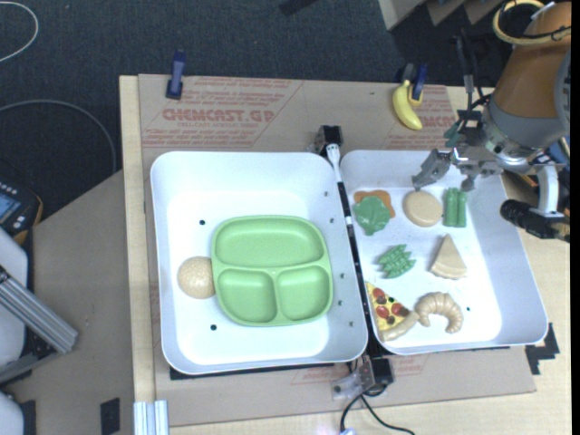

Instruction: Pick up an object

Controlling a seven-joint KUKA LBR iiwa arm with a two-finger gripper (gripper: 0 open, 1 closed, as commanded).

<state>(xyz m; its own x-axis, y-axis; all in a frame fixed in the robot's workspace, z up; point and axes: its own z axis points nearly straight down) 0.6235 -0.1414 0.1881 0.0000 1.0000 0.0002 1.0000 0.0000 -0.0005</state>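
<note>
Bins are seen side by side: the left bin (pixel 172 243) holds a smooth green divided plate (pixel 270 269) and a round bun (pixel 195 277); the right bin (pixel 512 279) holds a round cookie (pixel 422 208), a green cylinder (pixel 454 207), a croissant (pixel 441 310) and a pizza slice (pixel 387 309). Above the cookie, the gripper (pixel 446 178) is spread open, nothing grasped.
</note>
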